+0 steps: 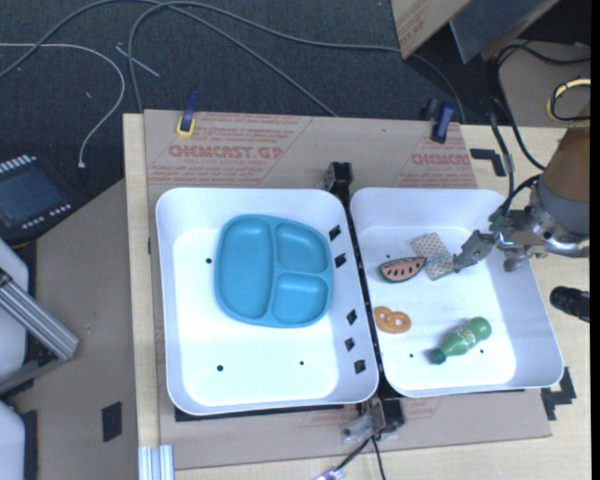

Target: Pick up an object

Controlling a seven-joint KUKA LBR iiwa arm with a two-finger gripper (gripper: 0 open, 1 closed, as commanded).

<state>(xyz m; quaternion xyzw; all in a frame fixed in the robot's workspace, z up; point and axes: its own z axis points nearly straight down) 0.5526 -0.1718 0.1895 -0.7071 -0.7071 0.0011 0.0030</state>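
Observation:
The right bin (531, 309) holds a red watermelon-slice toy (402, 269), a speckled grey-beige square piece (431, 249), an orange pretzel (393, 321) and a green bottle (461, 339) lying on its side. My gripper (489, 255) hangs over the bin's upper right part, just right of the speckled piece. It is open. Its left finger (467, 253) slants down to that piece's right edge, and nothing sits between the fingers.
A blue divided plate (273, 270) lies in the left bin (187, 319). A black divider with clips (347, 281) runs between the bins. Cables and a cardboard box (422, 19) lie beyond the bench's far edge.

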